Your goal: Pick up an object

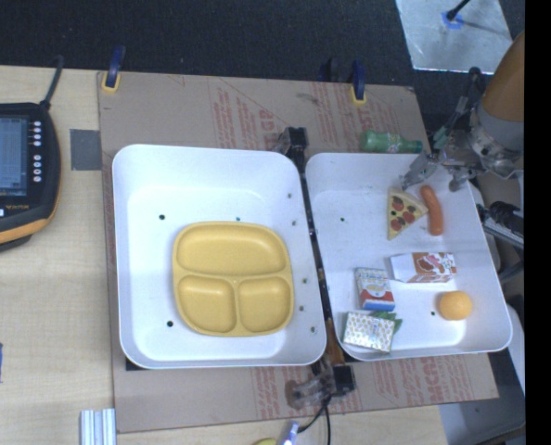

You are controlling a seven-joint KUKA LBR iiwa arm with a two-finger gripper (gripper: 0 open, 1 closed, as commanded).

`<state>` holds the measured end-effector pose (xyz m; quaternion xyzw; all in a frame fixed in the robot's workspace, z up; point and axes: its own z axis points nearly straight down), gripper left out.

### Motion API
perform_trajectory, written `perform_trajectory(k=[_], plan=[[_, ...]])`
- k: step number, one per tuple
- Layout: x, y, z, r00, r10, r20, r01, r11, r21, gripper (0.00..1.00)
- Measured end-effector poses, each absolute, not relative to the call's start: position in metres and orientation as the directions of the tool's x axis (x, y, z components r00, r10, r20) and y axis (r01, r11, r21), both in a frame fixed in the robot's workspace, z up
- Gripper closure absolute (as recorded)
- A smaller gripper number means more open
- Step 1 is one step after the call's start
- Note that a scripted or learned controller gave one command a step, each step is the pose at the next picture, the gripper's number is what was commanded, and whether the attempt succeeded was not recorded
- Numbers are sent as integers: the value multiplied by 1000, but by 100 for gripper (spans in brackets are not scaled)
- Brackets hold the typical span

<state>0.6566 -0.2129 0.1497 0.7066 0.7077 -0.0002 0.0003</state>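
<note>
- The right bin (336,248) serves as the landmark; it is a shallow white tray lying just beside the left bin (136,248).
- The gripper (440,163) hovers at the right bin's far right corner, above its rim; how its jaws stand cannot be told, and nothing is seen between them.
- A toy hot dog (432,209) lies in the right bin's far part, just below the gripper, touching or nearly touching a pizza slice (403,215) on its left.
- A white carton (424,267) lies in the bin's middle right, with an orange ball (454,305) near it toward the near right corner.
- A small blue-and-red box (375,289) and a green-patterned packet (369,332) lie at the bin's near middle.
- A yellow divided plate (232,278) lies in the left bin.
- A green bottle (390,142) lies outside the right bin, just beyond its far rim.
</note>
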Motion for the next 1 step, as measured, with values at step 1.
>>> perform_trajectory(k=[1], plan=[[656,-211,133,-4,1000,1,1000,4,-4,0]])
